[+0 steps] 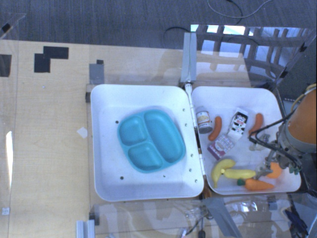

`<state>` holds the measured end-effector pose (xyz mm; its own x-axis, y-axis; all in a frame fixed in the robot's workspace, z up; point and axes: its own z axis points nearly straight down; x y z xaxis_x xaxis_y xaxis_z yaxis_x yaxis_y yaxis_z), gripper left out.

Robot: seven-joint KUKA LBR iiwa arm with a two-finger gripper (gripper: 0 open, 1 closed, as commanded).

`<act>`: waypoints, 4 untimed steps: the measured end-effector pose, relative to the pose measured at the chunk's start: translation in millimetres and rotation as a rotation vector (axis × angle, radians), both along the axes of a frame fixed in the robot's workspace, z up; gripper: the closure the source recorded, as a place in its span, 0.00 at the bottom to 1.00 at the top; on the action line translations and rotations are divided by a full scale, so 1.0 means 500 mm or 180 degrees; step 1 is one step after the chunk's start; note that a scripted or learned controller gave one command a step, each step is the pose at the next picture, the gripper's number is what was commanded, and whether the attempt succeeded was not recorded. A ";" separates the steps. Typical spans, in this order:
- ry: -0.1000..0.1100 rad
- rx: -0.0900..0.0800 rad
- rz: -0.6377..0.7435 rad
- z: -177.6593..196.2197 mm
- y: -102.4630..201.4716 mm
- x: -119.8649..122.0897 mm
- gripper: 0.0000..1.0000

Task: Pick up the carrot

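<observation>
Blue tray (151,140) in left bin (101,148) — banana (229,170), sausages (216,128), can (203,121) in rt bin (270,97).

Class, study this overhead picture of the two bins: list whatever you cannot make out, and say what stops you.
1. The gripper: its fingers blur together with cables above the right bin, so open or shut is unclear.
2. Carrot: a second orange piece beside it sits partly under the gripper; what it is stays unclear.
3. Print on the small carton and can: too small to read.
</observation>
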<state>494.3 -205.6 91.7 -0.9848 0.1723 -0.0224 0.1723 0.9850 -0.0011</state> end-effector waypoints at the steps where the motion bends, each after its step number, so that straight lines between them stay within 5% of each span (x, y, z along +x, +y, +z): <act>1: -0.0011 0.0001 -0.0008 0.023 0.001 0.004 1.00; 2: -0.0011 0.0002 -0.0007 0.023 0.001 0.004 0.00; 3: 0.0003 0.0001 0.0011 0.001 -0.001 -0.001 0.00; 4: -0.0019 -0.0003 0.0005 0.024 -0.001 0.003 1.00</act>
